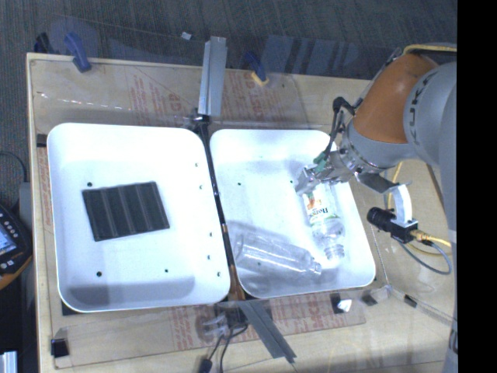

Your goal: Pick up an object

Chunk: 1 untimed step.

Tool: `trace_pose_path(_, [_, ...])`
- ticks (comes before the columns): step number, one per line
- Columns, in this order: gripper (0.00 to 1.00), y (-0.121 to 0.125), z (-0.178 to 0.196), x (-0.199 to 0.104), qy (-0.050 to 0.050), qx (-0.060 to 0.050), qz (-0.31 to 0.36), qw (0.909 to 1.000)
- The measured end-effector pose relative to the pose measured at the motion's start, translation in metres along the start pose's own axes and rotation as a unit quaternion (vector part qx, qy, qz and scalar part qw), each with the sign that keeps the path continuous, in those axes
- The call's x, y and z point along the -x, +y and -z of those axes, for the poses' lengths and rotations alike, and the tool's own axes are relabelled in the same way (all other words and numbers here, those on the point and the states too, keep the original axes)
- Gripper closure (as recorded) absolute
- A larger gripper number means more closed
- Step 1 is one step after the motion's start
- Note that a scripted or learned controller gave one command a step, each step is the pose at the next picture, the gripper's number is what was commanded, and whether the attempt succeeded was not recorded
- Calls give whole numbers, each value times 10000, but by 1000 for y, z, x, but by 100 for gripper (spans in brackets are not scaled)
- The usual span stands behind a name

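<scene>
Two clear plastic bottles lie in the right bin (256, 154). One bottle with a white and orange label (321, 216) lies along the bin's right side, cap toward the front. The other clear bottle (276, 255) lies across the front of the bin. My gripper (321, 167) hangs over the right bin's right side, right at the upper end of the labelled bottle. Whether its fingers touch the bottle I cannot tell. A dark ribbed rectangular mat (125, 210) lies flat in the left bin (70, 270).
A metal divider (211, 76) rises behind the seam between the bins. Blue clamps (78, 51) sit on the bench's back edge. The arm's orange band and grey body (404, 107) fill the space to the right of the right bin.
</scene>
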<state>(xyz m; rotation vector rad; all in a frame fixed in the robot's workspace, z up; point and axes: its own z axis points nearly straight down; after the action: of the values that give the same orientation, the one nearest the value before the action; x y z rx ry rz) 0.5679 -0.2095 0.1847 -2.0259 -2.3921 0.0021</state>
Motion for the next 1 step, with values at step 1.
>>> trace_pose_path(1, [0,0,0,0,0,-1,0,10000])
